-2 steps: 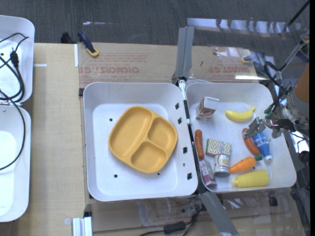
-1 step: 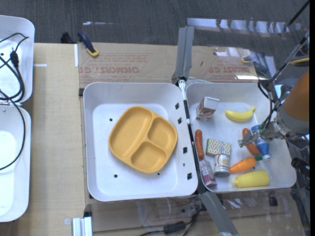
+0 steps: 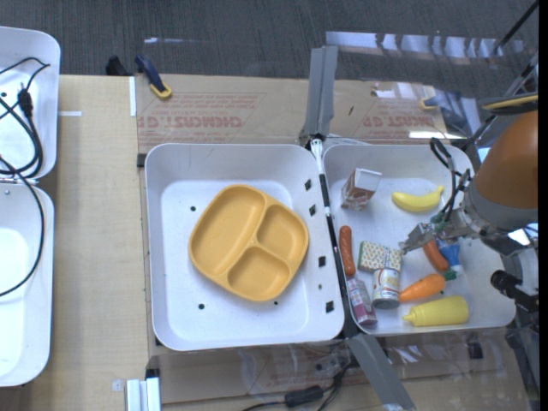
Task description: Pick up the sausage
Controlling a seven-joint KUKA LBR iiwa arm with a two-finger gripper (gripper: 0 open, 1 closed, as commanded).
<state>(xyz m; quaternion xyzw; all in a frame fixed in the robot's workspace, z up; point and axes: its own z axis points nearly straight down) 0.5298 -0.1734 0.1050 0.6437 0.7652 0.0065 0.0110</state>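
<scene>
The sausage [image 3: 346,250] is a slim red-orange link lying lengthwise along the left wall of the right bin [image 3: 505,319]. My gripper [image 3: 431,233] hangs low over the right half of that bin, about a hand's width to the right of the sausage and apart from it. It sits just above a small orange and blue item [image 3: 441,255]. The arm's orange band [image 3: 514,163] shows at the right edge.
Around the sausage lie a cracker [image 3: 379,257], a can [image 3: 386,285], and a purple packet [image 3: 360,303]. A carrot [image 3: 422,288], mustard bottle [image 3: 437,312], banana [image 3: 417,199] and small carton [image 3: 360,187] share the bin. The left bin [image 3: 171,315] holds a yellow divided plate [image 3: 248,242].
</scene>
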